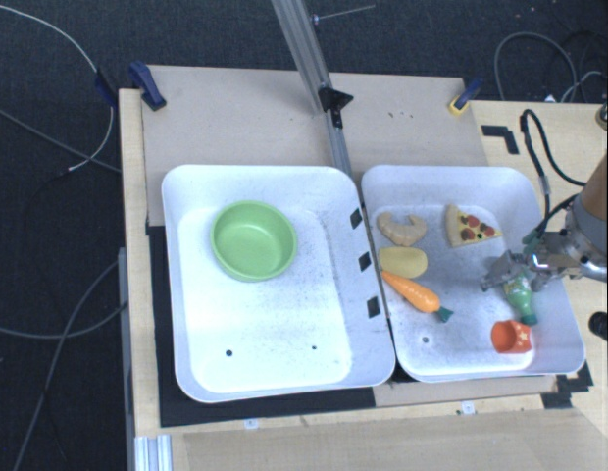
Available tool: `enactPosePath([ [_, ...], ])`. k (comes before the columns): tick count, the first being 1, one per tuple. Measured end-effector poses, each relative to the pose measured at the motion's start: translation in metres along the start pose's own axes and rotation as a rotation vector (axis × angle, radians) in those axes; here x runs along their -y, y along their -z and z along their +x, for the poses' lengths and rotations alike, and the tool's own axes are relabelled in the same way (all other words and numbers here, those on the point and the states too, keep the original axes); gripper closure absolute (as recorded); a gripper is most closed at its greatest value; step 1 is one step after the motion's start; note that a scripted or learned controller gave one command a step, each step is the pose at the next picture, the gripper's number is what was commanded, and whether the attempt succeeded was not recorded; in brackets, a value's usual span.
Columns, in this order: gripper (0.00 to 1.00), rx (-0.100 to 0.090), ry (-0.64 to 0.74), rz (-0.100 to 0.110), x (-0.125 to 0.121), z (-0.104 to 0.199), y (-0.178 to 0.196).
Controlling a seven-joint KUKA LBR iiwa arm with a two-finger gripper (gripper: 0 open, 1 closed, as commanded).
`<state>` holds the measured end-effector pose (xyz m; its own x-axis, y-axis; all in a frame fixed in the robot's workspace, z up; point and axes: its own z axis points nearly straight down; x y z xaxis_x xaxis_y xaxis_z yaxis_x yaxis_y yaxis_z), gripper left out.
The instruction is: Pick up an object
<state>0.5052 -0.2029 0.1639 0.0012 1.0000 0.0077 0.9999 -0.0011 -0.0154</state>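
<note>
Two shallow white bins are seen side by side on the tabletop (235, 126). In the left bin (186, 361) a green bowl (253, 240) is found, upright, toward its upper left part.

In the right bin (431, 356), taken from the divide between the bins rightward, a tan cookie-like piece (401, 229) is seen, with a yellow potato-like piece (403, 261) just below it. Below that a toy carrot (414, 292) is laid, its long axis slanted, the orange tip toward the upper left and the green end toward the lower right. A pizza slice (470, 226) lies right of the cookie piece. A green bottle-like object (521, 300) is seen near the bin's right wall, roughly upright in the view, with a red-orange piece (511, 337) just below it.

The gripper (525, 268) is seen directly over the green object's upper end; how far the fingers are parted cannot be told.
</note>
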Motion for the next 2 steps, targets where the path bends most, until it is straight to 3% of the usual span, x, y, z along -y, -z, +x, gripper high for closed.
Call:
enactPosePath([
  [1, 0.0, -0.003, 0.0, 0.0, 0.005, -0.007, -0.059],
  [2, 1.0, -0.001, 0.001, -0.01, 0.002, -0.007, -0.043],
])
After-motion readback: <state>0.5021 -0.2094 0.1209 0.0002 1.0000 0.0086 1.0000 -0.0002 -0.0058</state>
